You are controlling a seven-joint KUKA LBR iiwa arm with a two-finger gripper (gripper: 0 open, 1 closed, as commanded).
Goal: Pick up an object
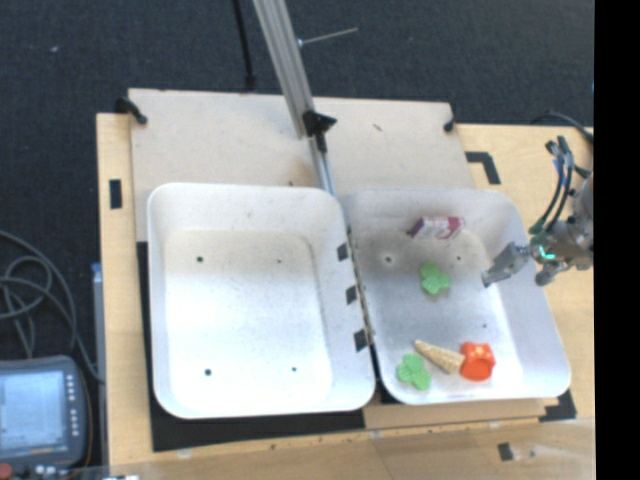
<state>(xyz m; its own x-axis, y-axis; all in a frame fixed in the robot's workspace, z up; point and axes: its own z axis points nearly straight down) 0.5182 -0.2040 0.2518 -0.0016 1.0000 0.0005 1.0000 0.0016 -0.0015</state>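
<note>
From the overhead camera view, I read the task as barely begun. My end effector [512, 263] sits at the right rim of the right-hand shallow white plastic bin [535, 353], coming in from the right side, and nothing is visibly held in it. At this size I cannot tell how far it is spread.

Every candidate lies loose on that bin's floor. A small pink-and-white crumpled wrapper-like item [436, 227] rests near the far wall. A small green clover-shaped piece [435, 280] sits mid-bin, near the end effector but apart from it. Toward the near wall are a second green lobed piece [413, 371], a tan cone-shaped piece [436, 357] just beside it, and an orange-red chunky plastic piece [477, 361] touching or nearly touching the cone's wide end. The left-hand shallow white plastic bin [160, 268] lies alongside on the pale wooden counter [115, 298].

So, in my judgement, the descent, the closing and the lift are all still to do.

As for writing: I can read no brand, label or text; the pink wrapper's print is too small to make out.
</note>
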